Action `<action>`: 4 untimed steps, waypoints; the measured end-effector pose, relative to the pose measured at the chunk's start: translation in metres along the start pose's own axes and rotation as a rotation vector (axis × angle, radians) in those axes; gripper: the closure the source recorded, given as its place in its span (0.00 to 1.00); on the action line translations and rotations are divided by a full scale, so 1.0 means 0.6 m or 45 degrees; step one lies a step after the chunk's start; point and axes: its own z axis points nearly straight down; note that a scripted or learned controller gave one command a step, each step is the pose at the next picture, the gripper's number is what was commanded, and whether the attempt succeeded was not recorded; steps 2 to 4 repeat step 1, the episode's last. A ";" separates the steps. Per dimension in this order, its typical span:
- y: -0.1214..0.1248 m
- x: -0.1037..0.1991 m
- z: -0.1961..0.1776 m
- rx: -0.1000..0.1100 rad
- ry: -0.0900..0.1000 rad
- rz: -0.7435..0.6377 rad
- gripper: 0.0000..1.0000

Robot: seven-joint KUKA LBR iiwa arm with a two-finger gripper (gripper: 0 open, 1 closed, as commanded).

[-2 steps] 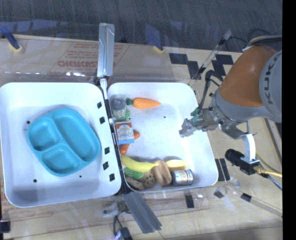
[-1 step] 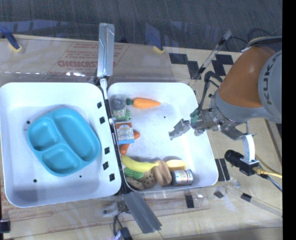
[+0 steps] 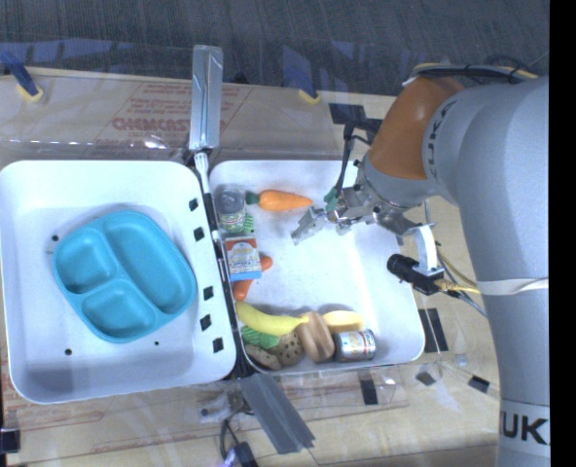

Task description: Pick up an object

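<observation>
The gripper (image 3: 307, 226) hung over the upper middle of the right bin (image 3: 390, 305), its fingers parted a little and closed on nothing, touching no object that could be made out. The nearest candidate was the orange carrot (image 3: 283, 200), lying just beside the fingertips toward the bin's far wall. To do this step well, I judged the arm should centre over the carrot, turn the fingers across its narrow width, and descend straight. A can (image 3: 353, 344), a banana (image 3: 269, 319) and a small carton (image 3: 241, 259) crowded the divider and near edge, where a clean grasp looked harder
</observation>
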 end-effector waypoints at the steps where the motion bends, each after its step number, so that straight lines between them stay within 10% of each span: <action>1: 0.084 0.022 0.038 -0.009 -0.004 0.117 0.00; 4: 0.084 0.022 0.038 -0.009 -0.004 0.117 0.00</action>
